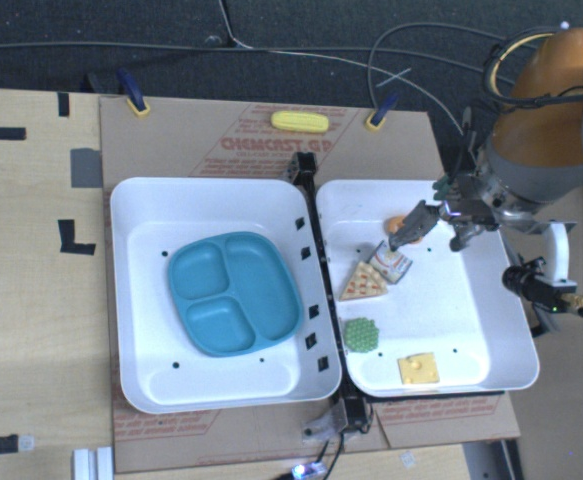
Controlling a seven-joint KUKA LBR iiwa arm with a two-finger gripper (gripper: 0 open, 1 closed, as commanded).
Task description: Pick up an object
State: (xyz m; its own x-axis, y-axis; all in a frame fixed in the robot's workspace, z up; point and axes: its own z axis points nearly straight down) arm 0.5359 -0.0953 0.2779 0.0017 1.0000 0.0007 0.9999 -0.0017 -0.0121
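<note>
On the bench, two shallow white bins sit side by side on a sheet of cardboard [261, 148], meeting at a dark divider strip [316, 258] that runs between them. One blue divided plate [234, 292], with three compartments, lies flat in the left bin [136, 298] and takes up most of its floor, leaving a band of bare white round it, widest along the near edge. The right bin [491, 318] holds the small things: one pizza-slice toy [363, 283] near the divider, one green bumpy ball [361, 335] just below it and close to the bin's left wall, one yellow cheese-like square [418, 369] near the near rim, and a small orange piece [397, 223] partly hidden beside the tool. The gripper [395, 264] reaches in from the right, slanting down toward the bin floor, its tip just beside the upper corner of the pizza slice; whether they touch cannot be told, and nothing is seen held. The right half of that bin's floor is open white. One yellow corn-shaped toy [300, 121] lies outside both bins on the cardboard behind them, between two blue-and-yellow clamps [135, 98] at the cardboard's far edge. Cables [271, 48] trail across the dark surface beyond.
</note>
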